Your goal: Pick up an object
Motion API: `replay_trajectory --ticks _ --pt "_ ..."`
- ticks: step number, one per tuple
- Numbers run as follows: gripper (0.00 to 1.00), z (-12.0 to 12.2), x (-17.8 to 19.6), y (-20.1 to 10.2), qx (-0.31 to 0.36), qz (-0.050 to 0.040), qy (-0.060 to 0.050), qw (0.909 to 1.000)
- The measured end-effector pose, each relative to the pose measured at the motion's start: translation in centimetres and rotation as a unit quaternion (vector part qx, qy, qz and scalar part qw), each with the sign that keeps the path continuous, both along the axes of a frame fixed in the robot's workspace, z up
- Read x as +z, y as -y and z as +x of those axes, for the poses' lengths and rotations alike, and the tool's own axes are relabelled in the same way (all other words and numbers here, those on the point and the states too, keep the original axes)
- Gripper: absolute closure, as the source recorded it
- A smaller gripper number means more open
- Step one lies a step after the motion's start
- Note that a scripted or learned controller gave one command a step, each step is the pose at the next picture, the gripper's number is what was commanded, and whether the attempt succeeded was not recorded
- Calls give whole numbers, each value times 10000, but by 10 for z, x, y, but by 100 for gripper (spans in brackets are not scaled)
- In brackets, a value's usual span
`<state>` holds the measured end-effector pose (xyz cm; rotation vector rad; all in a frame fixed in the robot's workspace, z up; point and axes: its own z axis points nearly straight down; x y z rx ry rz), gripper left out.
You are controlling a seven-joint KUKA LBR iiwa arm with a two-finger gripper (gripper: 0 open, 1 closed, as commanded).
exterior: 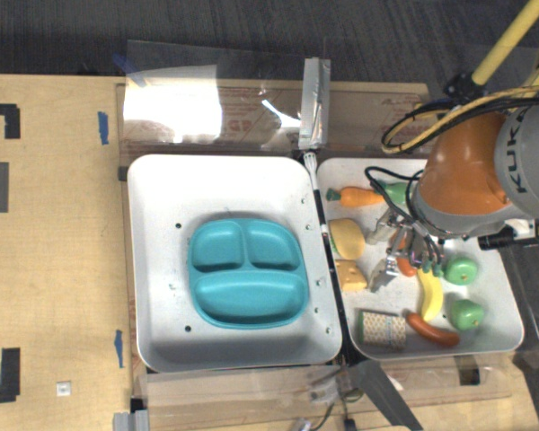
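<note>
Gripper (397, 257) grasp perhaps blurred

A light wooden bench (54, 241) carries 2 shallow white bins side by side: the left bin (153, 196) and the right bin (503, 308). Blue tape strips (102, 127) mark the wood left of them.

1 fixed camera above the bench, looking down at a slant. Both bins in frame: left bin (153, 241) at centre, right bin (499, 308) at right. Arm (472, 173) enters from right edge. Medium distance.
</note>
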<state>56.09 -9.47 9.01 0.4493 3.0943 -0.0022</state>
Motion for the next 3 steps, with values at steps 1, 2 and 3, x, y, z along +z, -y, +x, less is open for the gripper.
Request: replay_trajectory --ticks 1,2,3 --pt "0 57 -1 0 994 -1 -11 9950" --pt "0 -15 0 45 1876 -18 -18 9822" --pt "100 -11 13 44 1880 -40 50 9822"
